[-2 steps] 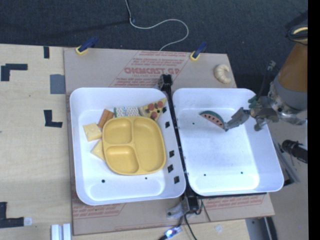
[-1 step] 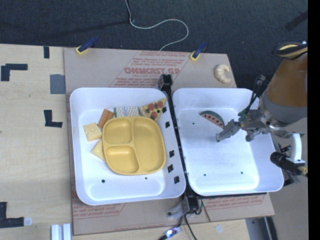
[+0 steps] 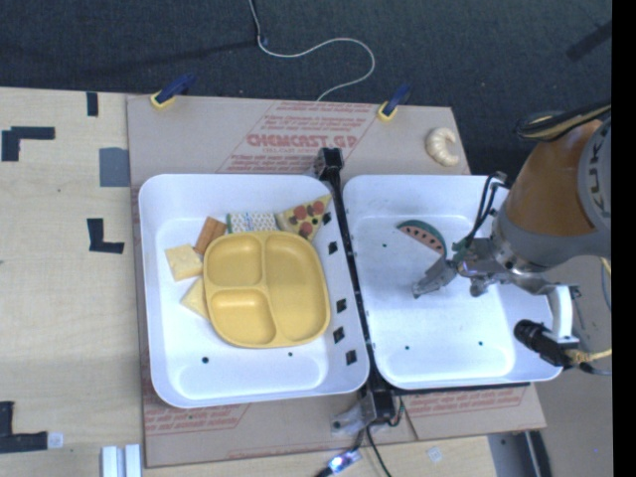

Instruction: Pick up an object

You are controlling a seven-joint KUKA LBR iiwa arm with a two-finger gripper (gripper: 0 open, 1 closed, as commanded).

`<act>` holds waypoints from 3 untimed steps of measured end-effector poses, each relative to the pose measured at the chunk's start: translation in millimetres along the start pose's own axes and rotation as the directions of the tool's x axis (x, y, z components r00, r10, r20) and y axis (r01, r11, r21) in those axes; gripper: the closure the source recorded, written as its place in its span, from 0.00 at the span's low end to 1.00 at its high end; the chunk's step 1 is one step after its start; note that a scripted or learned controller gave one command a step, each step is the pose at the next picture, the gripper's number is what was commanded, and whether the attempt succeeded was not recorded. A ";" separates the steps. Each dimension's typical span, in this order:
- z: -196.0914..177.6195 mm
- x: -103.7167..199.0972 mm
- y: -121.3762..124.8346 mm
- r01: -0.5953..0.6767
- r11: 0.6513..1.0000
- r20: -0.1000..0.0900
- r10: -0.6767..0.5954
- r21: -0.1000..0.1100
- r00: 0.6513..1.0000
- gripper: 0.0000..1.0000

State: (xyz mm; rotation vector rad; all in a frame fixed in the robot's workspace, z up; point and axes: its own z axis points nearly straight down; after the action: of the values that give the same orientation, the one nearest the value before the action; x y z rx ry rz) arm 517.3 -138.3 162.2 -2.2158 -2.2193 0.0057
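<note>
**Ana:** Objects first, biggest down? The cardboard sheet [image 3: 298,137] under everything lies on the bench, with a blue-and-yellow clamp [image 3: 173,89] at its far left corner and another [image 3: 395,98] at the far right.

**Ben:** On it sit the two bins side by side. The left bin [image 3: 164,296] holds the yellow divided plate [image 3: 266,288], which takes up most of its middle. The right bin [image 3: 437,361] is where the arm [image 3: 556,192] reaches in from the right.

**Ana:** And the gripper [image 3: 435,278]?

**Ben:** Low over the right bin's floor, near the middle, fingers angled toward the left. They look drawn close together with nothing between them, though the tips are small and I can't be sure.

**Ana:** Nearest thing to it?

**Ben:** The watermelon slice [image 3: 421,235], just beyond the fingertips, toward the bin's far wall, apart from them.

**Ana:** Smaller pieces on the left?

**Ben:** A pale cracker-like square [image 3: 183,261] and an orange-brown piece [image 3: 209,233] left of the plate, and a pizza slice [image 3: 306,214] at its far edge by the divider. Outside the bins, a small cream-coloured item [image 3: 444,145] rests on the cardboard's far right corner.
</note>
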 end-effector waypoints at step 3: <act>67.2 5.1 2.7 -0.001 1.000 0.003 0.001 -0.006 1.000 1.00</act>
State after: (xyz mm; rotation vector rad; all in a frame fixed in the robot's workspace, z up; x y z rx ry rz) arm 519.6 -133.1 95.0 -2.2210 -2.2232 0.0021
